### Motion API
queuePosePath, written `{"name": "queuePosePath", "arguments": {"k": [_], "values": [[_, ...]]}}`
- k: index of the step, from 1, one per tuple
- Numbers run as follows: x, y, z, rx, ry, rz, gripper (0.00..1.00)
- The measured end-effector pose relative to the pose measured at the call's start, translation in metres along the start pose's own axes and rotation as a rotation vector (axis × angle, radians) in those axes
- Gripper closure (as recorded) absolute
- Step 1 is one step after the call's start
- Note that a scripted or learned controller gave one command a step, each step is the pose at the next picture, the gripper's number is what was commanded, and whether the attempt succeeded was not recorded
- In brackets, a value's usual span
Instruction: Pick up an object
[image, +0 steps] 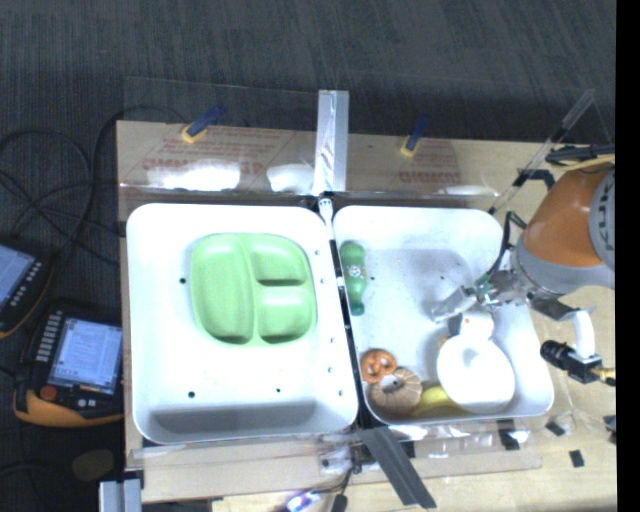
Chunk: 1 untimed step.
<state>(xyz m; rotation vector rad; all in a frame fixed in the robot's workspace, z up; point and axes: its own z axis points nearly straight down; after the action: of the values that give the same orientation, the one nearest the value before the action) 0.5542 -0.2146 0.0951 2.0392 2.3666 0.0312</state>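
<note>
Nothing is lifted yet: the gripper (462, 303) hangs with fingers spread and bare, the white cup (474, 368) just below them.

Two shallow white bins, a left bin (150, 400) and a right bin (400, 225), look like smooth moulded plastic with a soft sheen. In the left bin a divided green tray (252, 287) has a matt, smooth plastic look. In the right bin a green bottle (353, 272) looks like slightly glossy plastic, a white cup (474, 372) has a smooth, faintly shiny finish, and a round brown object (395, 391) looks rough and fibrous. The desk (300, 150) is pale, matt wood or board. An upright silvery strip (331, 140) behind the bins looks like brushed metal. The floor (300, 45) is dark, coarse carpet. The arm's orange band (560, 215) looks smooth and glossy.
</note>
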Motion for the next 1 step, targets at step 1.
{"name": "queuePosePath", "arguments": {"k": [1], "values": [[0.0314,-0.0305,0.0034,0.011,-0.009,0.001,0.00]]}}
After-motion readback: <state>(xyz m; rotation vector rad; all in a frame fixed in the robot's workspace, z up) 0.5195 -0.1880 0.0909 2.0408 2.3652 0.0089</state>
